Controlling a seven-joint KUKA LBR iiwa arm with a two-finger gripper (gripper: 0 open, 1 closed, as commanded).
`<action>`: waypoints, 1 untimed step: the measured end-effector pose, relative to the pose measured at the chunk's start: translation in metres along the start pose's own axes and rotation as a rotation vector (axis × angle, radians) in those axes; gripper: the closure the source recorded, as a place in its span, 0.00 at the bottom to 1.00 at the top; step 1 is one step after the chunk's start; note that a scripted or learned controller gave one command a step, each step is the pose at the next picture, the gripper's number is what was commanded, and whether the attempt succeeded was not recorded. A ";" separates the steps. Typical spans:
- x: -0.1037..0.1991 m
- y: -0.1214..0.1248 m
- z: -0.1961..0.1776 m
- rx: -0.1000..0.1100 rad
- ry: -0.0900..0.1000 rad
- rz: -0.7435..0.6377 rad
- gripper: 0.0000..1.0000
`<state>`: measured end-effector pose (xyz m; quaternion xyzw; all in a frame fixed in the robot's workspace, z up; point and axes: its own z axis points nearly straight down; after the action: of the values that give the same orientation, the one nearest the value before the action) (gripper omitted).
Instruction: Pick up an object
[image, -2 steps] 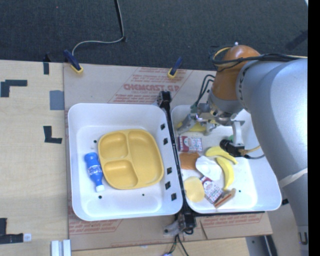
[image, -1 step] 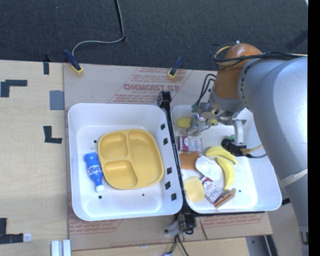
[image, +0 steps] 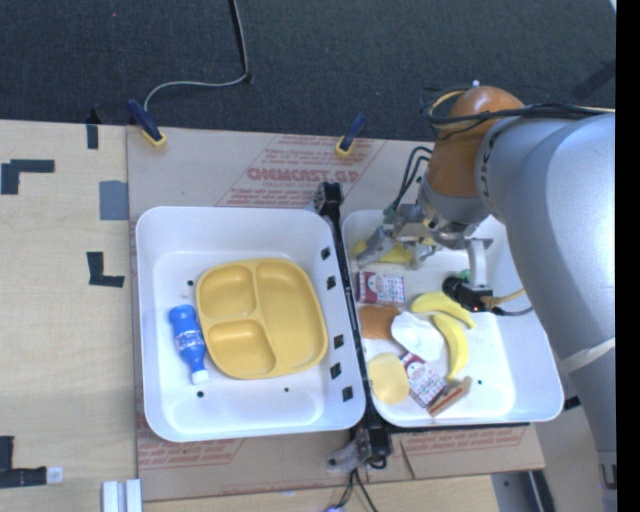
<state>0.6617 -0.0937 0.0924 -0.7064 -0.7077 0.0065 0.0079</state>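
Yellow tray (image: 262, 318) (one), one bottle (image: 187, 343), two bananas (image: 449, 322)

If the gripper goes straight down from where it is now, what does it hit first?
Most likely the small yellow item lying at the far end of the right bin, directly under the gripper. The red-and-white packet sits just nearer the camera. Depth is hard to judge from this slanted view.

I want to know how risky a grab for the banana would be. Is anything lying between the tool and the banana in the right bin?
Nothing visible stands between them. The tool sits at the far end of the right bin, and the banana lies just nearer the camera. A small carton and a white item crowd the banana's left.
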 end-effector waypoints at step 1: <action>-0.001 0.003 0.009 0.003 0.000 0.000 0.00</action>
<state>0.6644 -0.0951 0.0839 -0.7064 -0.7078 0.0074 0.0089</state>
